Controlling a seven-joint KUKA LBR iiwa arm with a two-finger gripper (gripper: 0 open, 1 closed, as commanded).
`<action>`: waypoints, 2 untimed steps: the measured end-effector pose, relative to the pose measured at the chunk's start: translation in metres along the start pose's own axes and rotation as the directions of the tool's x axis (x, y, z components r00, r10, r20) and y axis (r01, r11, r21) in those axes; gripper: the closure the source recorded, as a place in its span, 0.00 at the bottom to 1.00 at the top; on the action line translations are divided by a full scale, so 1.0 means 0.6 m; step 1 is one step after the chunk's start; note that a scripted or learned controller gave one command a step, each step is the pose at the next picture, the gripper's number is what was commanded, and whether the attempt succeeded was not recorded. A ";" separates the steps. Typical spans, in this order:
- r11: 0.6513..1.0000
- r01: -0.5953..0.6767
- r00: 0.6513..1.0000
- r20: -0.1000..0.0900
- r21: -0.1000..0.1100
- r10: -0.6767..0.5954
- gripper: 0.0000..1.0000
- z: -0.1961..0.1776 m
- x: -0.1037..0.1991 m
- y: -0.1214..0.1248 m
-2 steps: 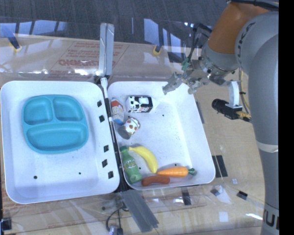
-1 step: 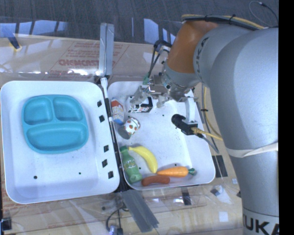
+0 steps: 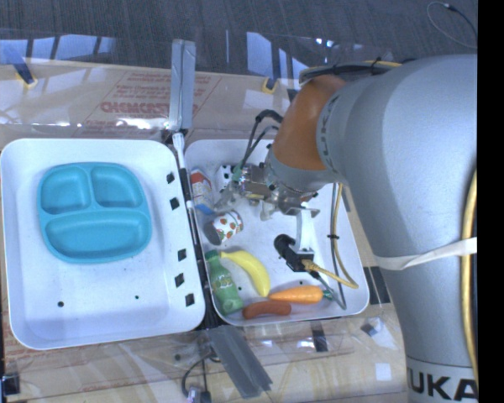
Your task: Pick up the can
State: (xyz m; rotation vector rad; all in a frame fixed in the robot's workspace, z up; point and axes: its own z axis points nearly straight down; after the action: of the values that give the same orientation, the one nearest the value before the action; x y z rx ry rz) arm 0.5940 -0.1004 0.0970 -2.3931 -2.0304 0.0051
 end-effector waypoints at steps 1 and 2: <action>0.994 -0.099 0.995 -0.008 0.047 0.100 0.00 0.007 -0.017 0.097; 0.995 -0.091 0.996 -0.011 0.046 0.091 1.00 -0.009 -0.009 0.098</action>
State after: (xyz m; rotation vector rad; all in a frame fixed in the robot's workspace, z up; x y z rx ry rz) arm 0.6512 -0.1152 0.1019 -2.4488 -1.8927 0.0347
